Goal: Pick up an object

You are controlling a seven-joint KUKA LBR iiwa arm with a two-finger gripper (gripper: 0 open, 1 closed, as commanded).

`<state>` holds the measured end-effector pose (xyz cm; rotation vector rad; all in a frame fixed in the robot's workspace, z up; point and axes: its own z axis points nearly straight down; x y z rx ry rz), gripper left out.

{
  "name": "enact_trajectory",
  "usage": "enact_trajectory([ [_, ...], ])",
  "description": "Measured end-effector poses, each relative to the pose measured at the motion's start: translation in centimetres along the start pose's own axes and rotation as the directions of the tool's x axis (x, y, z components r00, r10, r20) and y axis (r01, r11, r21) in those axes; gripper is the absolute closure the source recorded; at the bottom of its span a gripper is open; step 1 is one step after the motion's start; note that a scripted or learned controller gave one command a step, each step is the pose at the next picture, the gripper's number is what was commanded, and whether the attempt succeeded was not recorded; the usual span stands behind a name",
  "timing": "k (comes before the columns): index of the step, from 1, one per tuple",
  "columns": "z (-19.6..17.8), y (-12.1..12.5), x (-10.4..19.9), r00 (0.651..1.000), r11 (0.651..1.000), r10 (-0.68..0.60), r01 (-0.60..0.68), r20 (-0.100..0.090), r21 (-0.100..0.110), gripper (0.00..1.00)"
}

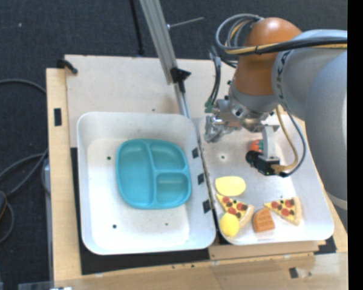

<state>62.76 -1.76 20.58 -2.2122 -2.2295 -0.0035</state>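
Several toy foods lie along the front of the right bin (309,221): a yellow oval piece (230,185), a pizza slice (235,208), a yellow lemon-like piece (229,225), an orange wedge (264,221) and a second pizza slice (286,209). A small red-orange item (255,145) peeks out beneath the wrist. My gripper (213,129) hangs low over the right bin's back left corner, close to the wall between the bins, well behind the yellow oval piece. I see nothing held in it.
A teal divided plate (153,174) lies in the middle of the left bin (97,222). A metal post (163,44) rises slanting behind the bins. The arm's orange band (260,53) and its cables overhang the right bin's back.
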Motion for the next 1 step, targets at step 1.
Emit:
enact_trajectory([
  [1,-0.89,-1.26,6.20,1.000,1.000,-0.001,0.001,-0.001,0.001,1.00],
])
